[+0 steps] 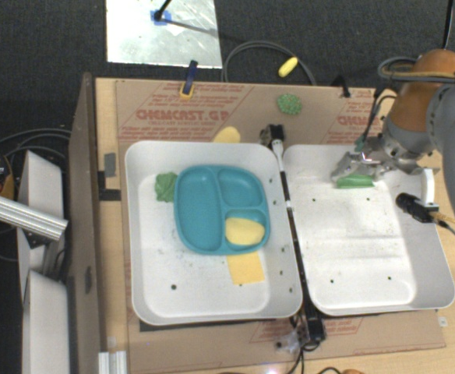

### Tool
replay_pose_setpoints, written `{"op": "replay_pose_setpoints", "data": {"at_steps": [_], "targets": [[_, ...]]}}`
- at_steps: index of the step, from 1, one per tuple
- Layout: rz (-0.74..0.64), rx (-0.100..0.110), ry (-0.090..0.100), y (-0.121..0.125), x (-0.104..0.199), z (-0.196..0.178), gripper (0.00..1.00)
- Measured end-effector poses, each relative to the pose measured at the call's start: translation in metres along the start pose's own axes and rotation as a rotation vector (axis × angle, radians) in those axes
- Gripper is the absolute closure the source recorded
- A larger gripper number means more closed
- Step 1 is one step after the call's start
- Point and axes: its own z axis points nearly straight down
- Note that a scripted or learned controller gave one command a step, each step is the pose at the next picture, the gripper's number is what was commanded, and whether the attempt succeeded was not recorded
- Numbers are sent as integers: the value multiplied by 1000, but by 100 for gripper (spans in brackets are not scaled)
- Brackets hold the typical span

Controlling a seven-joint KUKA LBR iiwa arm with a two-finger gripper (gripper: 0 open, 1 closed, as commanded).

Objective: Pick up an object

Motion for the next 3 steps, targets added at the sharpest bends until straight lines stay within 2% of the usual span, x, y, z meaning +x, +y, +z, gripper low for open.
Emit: {"op": "replay_pose_setpoints", "data": {"at_steps": [1, 2, 3], "targets": [[-1, -4, -4, 1, -2, -13, 100], [-2, -7, 1, -18, 51, -94, 100], [-6, 3, 5, -82, 158, -131, 100]]}}
